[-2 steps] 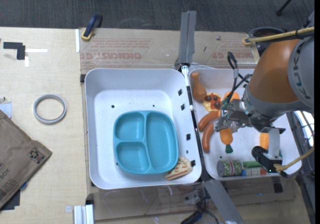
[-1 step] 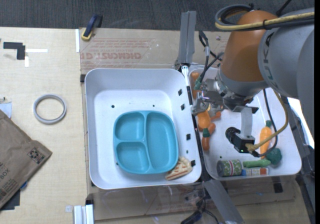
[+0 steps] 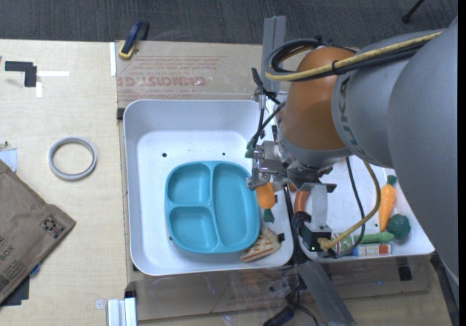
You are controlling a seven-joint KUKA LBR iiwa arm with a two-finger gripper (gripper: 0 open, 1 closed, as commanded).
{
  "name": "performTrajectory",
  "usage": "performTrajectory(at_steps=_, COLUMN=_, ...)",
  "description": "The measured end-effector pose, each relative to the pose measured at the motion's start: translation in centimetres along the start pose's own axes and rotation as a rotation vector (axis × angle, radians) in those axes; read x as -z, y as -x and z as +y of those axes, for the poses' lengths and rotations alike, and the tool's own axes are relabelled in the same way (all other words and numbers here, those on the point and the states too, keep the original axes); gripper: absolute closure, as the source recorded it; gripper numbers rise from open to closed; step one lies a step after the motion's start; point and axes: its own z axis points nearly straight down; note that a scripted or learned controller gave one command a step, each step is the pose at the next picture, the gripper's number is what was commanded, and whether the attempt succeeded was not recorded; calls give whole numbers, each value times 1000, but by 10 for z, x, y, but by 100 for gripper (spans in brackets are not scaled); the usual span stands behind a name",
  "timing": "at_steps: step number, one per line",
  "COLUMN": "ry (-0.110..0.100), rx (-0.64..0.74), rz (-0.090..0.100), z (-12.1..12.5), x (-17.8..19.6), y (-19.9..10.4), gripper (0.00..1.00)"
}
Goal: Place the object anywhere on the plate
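Grey carpet runs along the top of the view, and below it a pale wooden tabletop (image 3: pixel 58 113) carries two shallow white bins side by side, with a sheet of cardboard (image 3: pixel 186 73) behind them at twelve o'clock. The arm (image 3: pixel 393 106), grey with an orange band, comes in from three o'clock and covers much of the right bin (image 3: pixel 415 244). The left bin (image 3: pixel 138 193) holds a blue divided plate (image 3: pixel 211 208), three compartments, sitting towards the bin's five o'clock corner. A sandwich wedge (image 3: pixel 263 246) leans against the plate's rim at its five o'clock.

The tool (image 3: pixel 271 183) hangs over the wall between the bins, just at the plate's three o'clock edge. A small orange piece (image 3: pixel 266 196), carrot-like, sits right under it; it looks gripped, but whether the tool is clamped on it I cannot tell.

In the right bin lie a carrot (image 3: pixel 387 204), a green broccoli piece (image 3: pixel 398 225) and a flat packet (image 3: pixel 371 249).

By my judgement this is the carry step. The next move calls for a short shift towards nine o'clock, over a compartment, then a release.
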Motion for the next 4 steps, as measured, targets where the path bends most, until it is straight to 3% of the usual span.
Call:
performTrajectory(at_steps=1, ry=0, rx=-1, rz=0, z=0, x=0, y=0, gripper=0)
performTrajectory(at_steps=2, ry=-2, rx=-1, rz=-2, z=1, x=8, y=2, gripper=100)
performTrajectory(at_steps=3, ry=-2, rx=-92, rz=-1, z=0, x=-33, y=-49, gripper=100)
performTrajectory(at_steps=4, ry=2, rx=-133, rz=-1, z=115, x=-15, y=-69, gripper=100)
